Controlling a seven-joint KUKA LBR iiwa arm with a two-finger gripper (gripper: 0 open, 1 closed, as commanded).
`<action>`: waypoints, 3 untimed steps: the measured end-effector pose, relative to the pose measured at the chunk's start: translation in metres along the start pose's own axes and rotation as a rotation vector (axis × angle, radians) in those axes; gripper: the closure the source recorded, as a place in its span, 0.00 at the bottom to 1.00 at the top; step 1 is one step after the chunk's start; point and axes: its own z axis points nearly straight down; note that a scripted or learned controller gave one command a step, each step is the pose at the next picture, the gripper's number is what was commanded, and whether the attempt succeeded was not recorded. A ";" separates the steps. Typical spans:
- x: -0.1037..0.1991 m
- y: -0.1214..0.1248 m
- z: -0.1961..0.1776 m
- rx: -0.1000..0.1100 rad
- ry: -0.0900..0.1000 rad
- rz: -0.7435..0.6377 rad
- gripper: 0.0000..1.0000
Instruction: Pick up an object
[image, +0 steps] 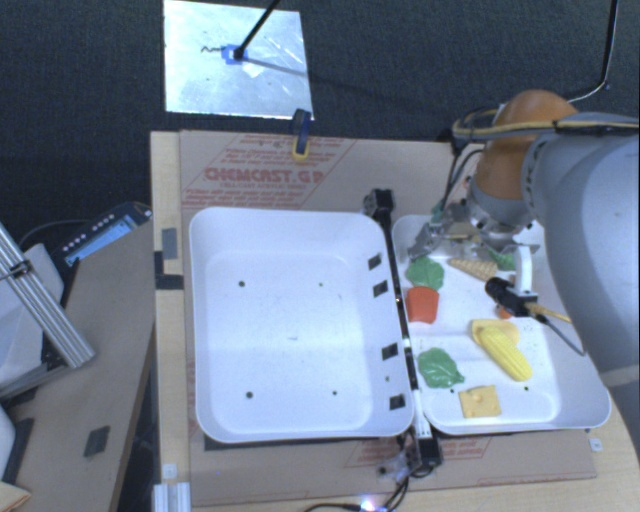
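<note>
All the loose pieces lie in the right bin (585, 405). A green leafy piece (425, 272) sits near its far left corner, an orange-red block (422, 305) just in front of it, then a second green piece (438, 367). A yellow corn cob (502, 348) lies slanted mid-bin, and a flat yellow wedge (480, 402) rests near the front wall.

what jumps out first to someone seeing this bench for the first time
The grey arm with its orange band looms in from the right, its tool low over the far end of the right bin. That bin holds bright toy food: a yellow corn cob, an orange-red block and green leafy pieces.
</note>
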 end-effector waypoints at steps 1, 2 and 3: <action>0.009 -0.037 0.002 0.013 0.004 0.006 0.00; 0.010 -0.064 0.004 0.018 0.004 0.007 0.00; 0.010 -0.061 -0.008 0.012 0.004 0.005 1.00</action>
